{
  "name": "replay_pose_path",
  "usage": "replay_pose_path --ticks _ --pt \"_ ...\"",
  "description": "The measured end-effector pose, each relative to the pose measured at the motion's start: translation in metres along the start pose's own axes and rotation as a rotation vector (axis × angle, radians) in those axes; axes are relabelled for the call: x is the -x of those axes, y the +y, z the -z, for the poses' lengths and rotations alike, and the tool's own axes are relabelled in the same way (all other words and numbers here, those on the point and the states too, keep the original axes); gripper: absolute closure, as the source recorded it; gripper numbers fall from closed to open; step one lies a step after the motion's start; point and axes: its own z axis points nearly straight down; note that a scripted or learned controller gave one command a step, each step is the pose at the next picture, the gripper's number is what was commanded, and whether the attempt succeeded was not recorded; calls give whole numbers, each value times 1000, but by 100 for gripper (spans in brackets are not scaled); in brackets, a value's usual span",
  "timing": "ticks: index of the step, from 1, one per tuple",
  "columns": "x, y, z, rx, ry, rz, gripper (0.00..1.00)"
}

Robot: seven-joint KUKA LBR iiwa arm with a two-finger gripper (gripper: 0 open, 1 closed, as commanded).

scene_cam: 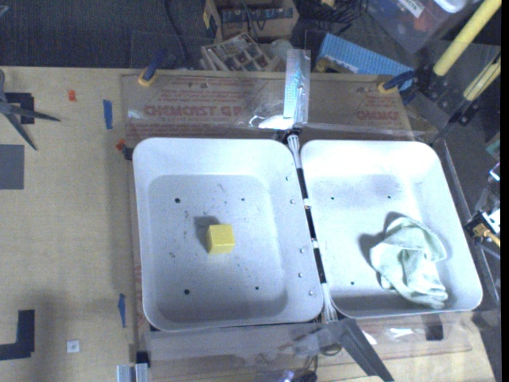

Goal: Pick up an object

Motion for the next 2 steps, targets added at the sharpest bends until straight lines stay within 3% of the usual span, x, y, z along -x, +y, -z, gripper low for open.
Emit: replay_pose_path --ticks 1,2 --pt "-45 48 -19 4 0 7 100" --pt "-125 106 -60 3 1 -232 100"
